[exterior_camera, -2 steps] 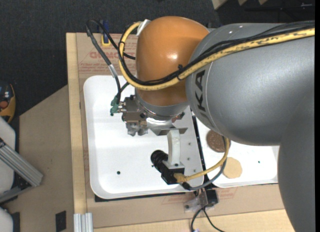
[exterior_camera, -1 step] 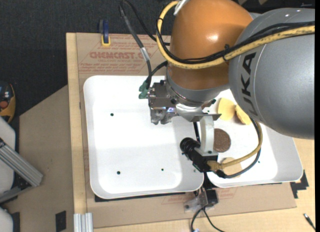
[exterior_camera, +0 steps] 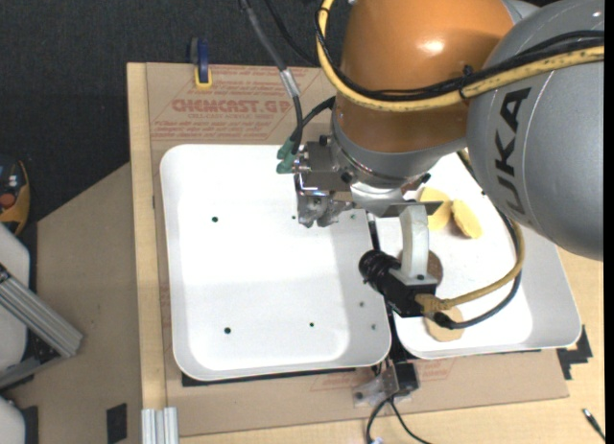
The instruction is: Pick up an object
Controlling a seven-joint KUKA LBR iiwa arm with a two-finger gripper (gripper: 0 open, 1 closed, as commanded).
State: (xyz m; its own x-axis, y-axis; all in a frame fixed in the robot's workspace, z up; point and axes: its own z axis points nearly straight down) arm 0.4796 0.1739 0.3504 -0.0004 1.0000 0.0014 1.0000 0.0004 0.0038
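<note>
Here, the right bin holds yellow pieces.

Bright overhead light glares on the orange band; sharp focus.

Bins: smooth white plastic, semi-matt. Arm's orange band: glossy. Bench board: matt brown cardboard.

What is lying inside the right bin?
In the right bin, yellow pieces and a tan round object are visible. The arm covers the rest.
</note>
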